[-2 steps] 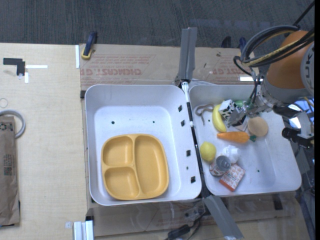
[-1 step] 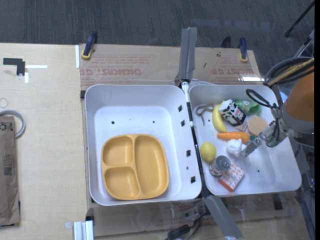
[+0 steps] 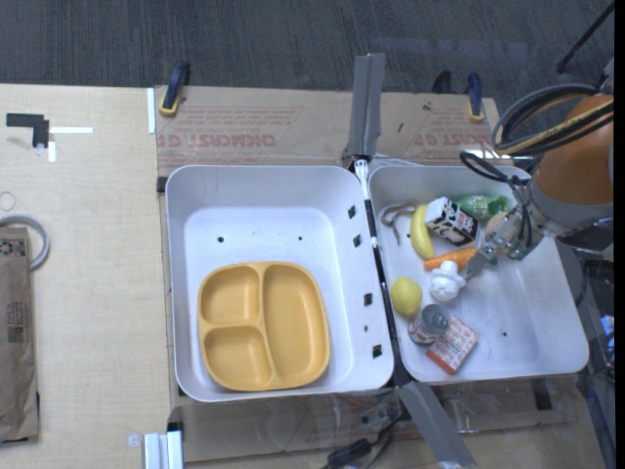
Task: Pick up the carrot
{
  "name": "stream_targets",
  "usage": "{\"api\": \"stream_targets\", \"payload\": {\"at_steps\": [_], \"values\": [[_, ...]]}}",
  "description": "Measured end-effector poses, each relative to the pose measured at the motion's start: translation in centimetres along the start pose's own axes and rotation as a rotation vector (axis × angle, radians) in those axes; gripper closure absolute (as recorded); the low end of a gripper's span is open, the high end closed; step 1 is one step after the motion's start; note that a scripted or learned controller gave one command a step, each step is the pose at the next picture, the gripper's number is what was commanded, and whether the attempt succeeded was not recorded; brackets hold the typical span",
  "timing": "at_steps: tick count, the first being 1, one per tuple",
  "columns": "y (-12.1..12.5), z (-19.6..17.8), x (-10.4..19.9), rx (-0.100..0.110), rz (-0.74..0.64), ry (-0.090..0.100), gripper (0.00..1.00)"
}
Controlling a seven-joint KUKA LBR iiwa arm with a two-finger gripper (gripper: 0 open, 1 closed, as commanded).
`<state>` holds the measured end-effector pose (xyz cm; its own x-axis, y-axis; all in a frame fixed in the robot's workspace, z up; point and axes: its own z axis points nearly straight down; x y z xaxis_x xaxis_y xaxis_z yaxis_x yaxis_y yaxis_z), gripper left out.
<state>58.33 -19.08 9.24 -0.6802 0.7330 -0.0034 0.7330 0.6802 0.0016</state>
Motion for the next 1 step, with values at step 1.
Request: {"api": "stream_targets", "payload": {"at_steps": [1], "values": [[0.2, -0.09, 2.8, 0.0, -0.047, 0.0, 0.0]]}}
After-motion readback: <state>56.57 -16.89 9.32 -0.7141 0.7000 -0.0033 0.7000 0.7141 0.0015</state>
